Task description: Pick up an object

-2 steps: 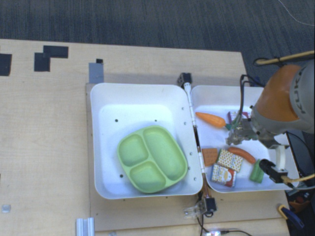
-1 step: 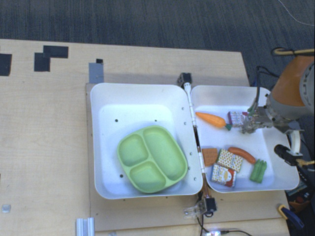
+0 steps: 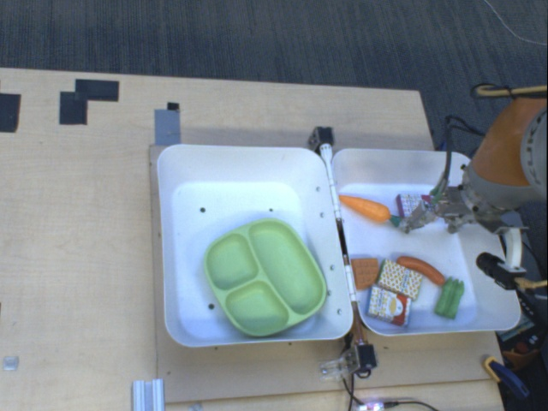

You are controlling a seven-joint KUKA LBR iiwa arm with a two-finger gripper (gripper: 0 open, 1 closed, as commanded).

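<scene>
My gripper (image 3: 432,221) is low over the right bin (image 3: 488,315), near its back middle, and stands open with nothing seen between its fingers. A small purple and white packet (image 3: 409,204) lies just left of it, touching or nearly touching the left finger. An orange carrot (image 3: 366,208) lies further left, by the bin's left wall. In front of the gripper are an orange-red sausage (image 3: 421,269), a green vegetable (image 3: 449,298), a brown cracker (image 3: 365,272), a patterned box (image 3: 400,278) and a red and white carton (image 3: 389,306).
The left bin (image 3: 184,229) holds a green divided plate (image 3: 265,276). A divider rail (image 3: 336,221) runs between the two bins. The grey arm with its orange band (image 3: 505,148) comes in over the right bin's right wall.
</scene>
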